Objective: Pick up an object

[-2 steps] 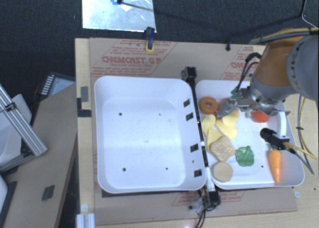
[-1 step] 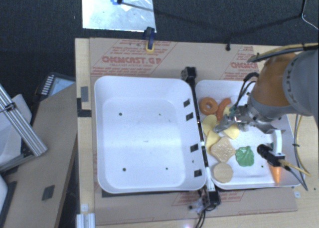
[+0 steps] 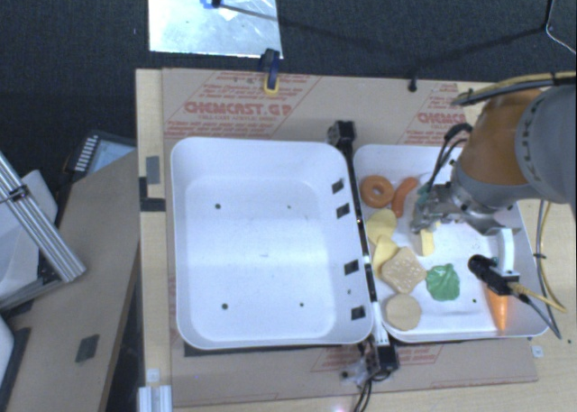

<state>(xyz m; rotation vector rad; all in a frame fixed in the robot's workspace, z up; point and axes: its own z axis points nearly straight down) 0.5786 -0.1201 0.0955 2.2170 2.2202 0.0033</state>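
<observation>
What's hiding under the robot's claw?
Under the claw lies a small yellow piece in the right bin, its lower end poking out. The claw covers its top, and the red piece beside it is partly hidden too.

dark carpet floor (image 3: 72, 41) all around. brown printed board (image 3: 243, 99) tops the bench. shiny metal sheet (image 3: 212, 4) far on the floor. aluminium rail (image 3: 36, 225) and tan side table (image 3: 90, 248) at left.

I see my brown board (image 3: 297, 99) under the bins. A blue and yellow clamp (image 3: 270, 72) sits at its far edge. A shiny sheet (image 3: 212, 4) lies beyond it.
</observation>
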